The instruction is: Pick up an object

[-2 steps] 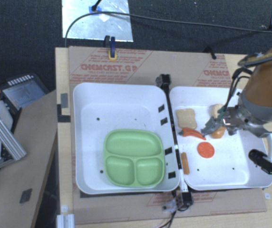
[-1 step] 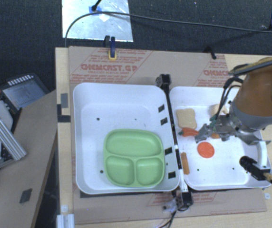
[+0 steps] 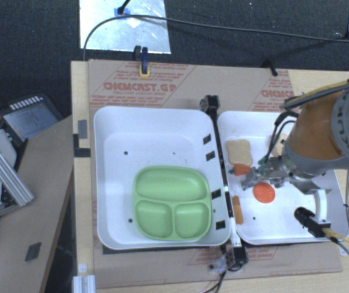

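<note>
Gripper (image 3: 261,174) low in right bin (image 3: 266,227), fingers' state cannot be told; orange disc (image 3: 264,193) lies just below it, tan slice (image 3: 239,152) and red bit (image 3: 241,170) to its left; best centre over the disc, descend straight, close only once straddling it.

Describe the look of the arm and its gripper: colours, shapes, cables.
The arm is a thick, rounded cylinder: grey casing at the right, then a broad orange band. A dark cable loops along its left side down to the wrist. The gripper is a small cluster of grey metal parts, too blurred to make out in detail. No markings can be read on either.
</note>
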`<state>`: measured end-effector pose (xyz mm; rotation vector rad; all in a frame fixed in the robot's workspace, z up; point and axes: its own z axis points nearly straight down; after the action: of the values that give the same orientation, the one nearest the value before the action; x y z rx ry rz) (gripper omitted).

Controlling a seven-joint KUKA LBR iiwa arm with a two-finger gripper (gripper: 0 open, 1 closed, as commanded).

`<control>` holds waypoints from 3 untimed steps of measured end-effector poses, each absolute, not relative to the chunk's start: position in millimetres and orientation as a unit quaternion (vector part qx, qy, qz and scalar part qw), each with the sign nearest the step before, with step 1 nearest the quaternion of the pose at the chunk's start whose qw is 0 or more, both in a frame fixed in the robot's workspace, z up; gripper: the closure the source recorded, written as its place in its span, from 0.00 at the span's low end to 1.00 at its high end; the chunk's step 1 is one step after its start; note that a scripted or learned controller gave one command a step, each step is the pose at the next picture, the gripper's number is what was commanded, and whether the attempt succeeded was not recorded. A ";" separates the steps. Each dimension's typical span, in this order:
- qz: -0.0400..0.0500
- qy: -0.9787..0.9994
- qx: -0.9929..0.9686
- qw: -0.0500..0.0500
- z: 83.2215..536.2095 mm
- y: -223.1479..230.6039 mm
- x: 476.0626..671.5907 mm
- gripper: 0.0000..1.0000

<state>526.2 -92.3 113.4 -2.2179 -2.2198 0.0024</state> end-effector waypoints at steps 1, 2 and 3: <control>-0.001 -0.708 -0.706 -0.001 126.9 -93.0 527.4 1.00; -0.002 -0.709 -0.706 -0.002 174.2 -85.7 525.4 1.00; -0.002 -0.708 -0.706 -0.003 228.1 -86.0 527.4 1.00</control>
<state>527.4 -86.0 228.1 -2.2215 -2.2301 -0.0071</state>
